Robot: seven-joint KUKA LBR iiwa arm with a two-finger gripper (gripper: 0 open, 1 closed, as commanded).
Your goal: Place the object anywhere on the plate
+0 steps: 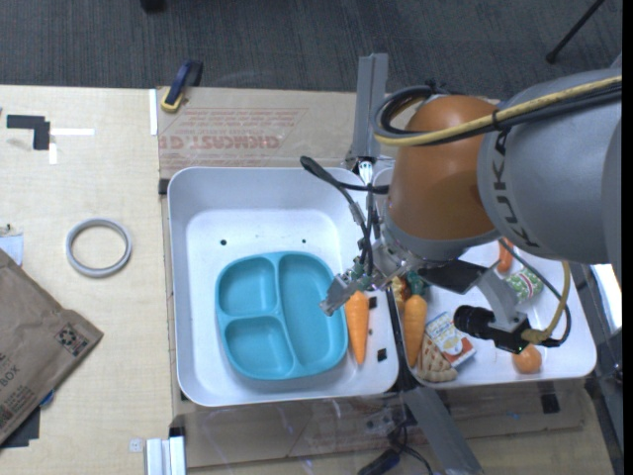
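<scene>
A bulky grey arm is marked with dark "KUKA" lettering; a glossy orange band is seen above the wrist, and black and yellow cables are looped around it.

So the bench is a pale wood top. Two shallow white bins sit side by side toward its right end: left bin, right bin. A roll of tape lies near the left edge, a brown cardboard box at the front-left corner, and a blue-and-yellow tool at the back edge.
</scene>
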